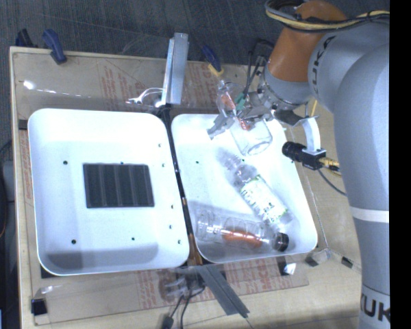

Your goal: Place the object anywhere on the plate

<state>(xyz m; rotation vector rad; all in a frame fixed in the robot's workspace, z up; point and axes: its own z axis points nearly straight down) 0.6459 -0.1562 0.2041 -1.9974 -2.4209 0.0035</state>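
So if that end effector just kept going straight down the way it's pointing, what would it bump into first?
Probably the clear glass cup right under the end effector, in the right bin. They overlap in this view, so they may already touch; depth is hard to judge from above.

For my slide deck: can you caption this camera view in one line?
Gripper over the right bin at a clear cup; bottles lie nearby; dark plate waits in the left bin.

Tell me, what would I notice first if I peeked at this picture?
Probably the big grey arm with its orange band, coming in from the right, its hand over the top of the right bin. Next, the dark ridged plate in the middle of the left bin. Clear bottles lie in the right bin.
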